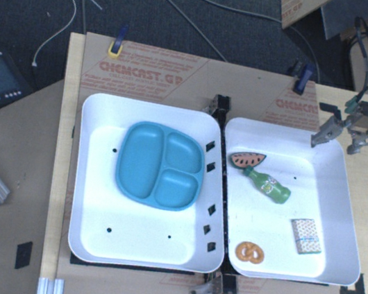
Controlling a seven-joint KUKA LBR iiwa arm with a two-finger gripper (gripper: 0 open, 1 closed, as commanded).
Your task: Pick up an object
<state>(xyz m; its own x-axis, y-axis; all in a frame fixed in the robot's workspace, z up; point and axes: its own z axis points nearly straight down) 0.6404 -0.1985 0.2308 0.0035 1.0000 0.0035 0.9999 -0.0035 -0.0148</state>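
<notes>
Jaws (341,137) seen spread apart, nothing held between them, poised over far right corner of right bin (346,228). Candidate objects found lying in that bin: watermelon slice (247,160) just beside green bottle (268,185), small box (306,236) near right wall, pretzel (249,252) near front edge. Blue divided plate (161,166) seen in left bin (87,217). Risks judged: bottle likely rolled away if closed on across round body; flat slice and pretzel likely missed by jaws; box possibly pinned against wall.

blue plate (160,167) | green bottle (268,184) | brown pretzel (249,252) | white bins (84,231)
</notes>
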